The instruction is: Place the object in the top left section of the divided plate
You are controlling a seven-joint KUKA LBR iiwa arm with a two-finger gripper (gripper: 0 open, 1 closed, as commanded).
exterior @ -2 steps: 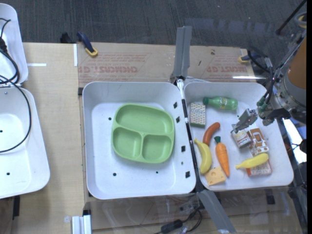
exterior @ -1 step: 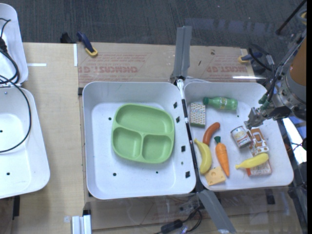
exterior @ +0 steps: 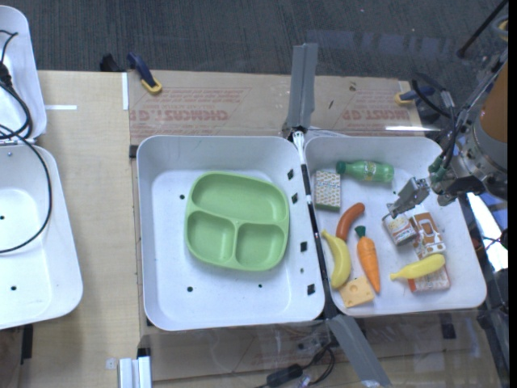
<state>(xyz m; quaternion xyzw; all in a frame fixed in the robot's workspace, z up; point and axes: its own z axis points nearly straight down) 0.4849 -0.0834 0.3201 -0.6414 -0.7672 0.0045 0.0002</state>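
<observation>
**Over the right bin, plate waiting in the left**

From the camera view, most of my arm is cut off at the right edge; what shows is a tangle of dark cables and the wrist. My gripper (exterior: 408, 196) hangs low over the right bin (exterior: 472, 293), above the small cartons, and I cannot tell how it is set or whether anything sits in it: the tip is small and blurs into the clutter beneath.

The left bin (exterior: 161, 297) holds the green divided plate (exterior: 237, 221), lying flat near the middle with all three sections bare. The large section runs along its far side, the two smaller ones along the near side.

The right bin is crowded. A green bottle (exterior: 365, 170) lies on its side near the far wall. A small speckled box (exterior: 327, 189) stands just beside the wall shared with the left bin. Below it come a red sausage (exterior: 350, 220), a banana (exterior: 338, 259), a carrot (exterior: 368, 263) and a wedge of cheese (exterior: 356, 293), all close together. Just beneath my gripper are two small cartons (exterior: 414, 229), their print too small to read, and nearer the front a second yellow piece (exterior: 418, 268) lies across a flat packet.

Both bins rest on the table (exterior: 89, 103), where a blue-and-yellow clamp (exterior: 143, 73) grips the far edge.
</observation>
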